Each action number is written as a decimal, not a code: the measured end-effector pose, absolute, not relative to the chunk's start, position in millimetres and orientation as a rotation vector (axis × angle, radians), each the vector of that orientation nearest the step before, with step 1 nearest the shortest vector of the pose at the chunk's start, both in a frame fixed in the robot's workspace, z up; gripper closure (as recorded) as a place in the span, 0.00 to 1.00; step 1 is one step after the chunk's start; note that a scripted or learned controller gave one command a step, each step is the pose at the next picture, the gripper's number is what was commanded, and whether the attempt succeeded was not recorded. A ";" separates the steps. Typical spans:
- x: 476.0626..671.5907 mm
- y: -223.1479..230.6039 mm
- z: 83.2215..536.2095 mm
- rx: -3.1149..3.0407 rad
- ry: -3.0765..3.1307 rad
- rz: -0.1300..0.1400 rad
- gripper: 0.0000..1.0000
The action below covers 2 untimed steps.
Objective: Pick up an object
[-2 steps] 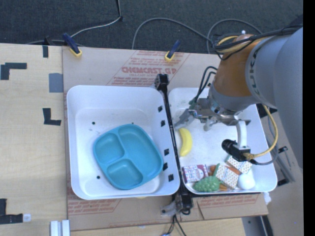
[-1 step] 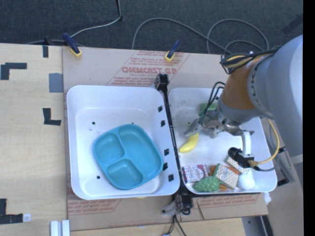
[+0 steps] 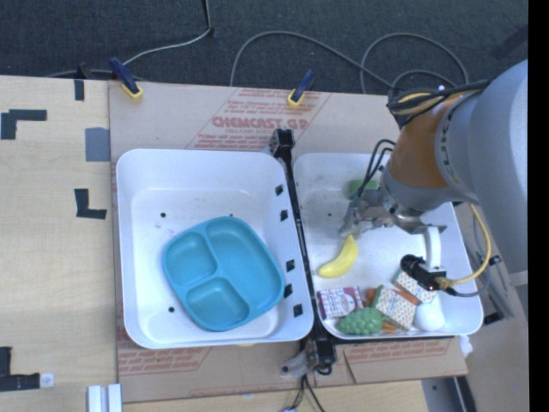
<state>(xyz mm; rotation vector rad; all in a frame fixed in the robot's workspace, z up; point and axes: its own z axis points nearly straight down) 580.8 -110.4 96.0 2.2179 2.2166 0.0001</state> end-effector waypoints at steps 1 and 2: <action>551.8 -46.5 244.9 2.220 2.222 0.001 1.00; 551.4 -46.8 244.5 2.220 2.223 -0.002 0.00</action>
